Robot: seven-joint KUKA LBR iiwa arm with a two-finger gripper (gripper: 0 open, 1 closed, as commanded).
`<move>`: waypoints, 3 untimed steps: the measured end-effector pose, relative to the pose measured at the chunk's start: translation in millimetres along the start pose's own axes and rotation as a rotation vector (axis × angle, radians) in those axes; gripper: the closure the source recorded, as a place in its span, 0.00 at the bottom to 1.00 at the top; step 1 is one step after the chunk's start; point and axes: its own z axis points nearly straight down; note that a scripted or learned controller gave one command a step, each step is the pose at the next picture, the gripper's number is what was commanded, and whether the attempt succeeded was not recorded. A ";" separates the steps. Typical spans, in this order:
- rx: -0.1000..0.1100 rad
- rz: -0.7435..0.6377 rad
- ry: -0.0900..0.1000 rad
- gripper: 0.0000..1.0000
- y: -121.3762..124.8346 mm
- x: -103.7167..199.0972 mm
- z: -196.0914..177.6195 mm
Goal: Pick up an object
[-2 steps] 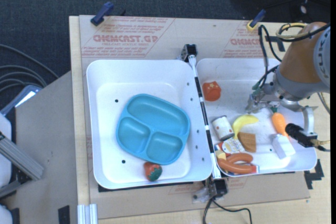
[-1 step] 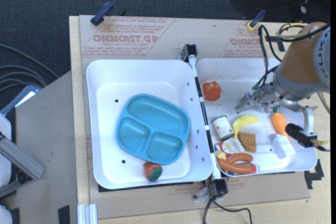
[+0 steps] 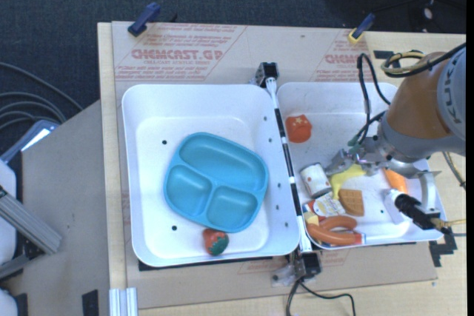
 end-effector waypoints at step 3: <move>0.000 0.000 0.000 0.00 -39.7 -4.0 0.2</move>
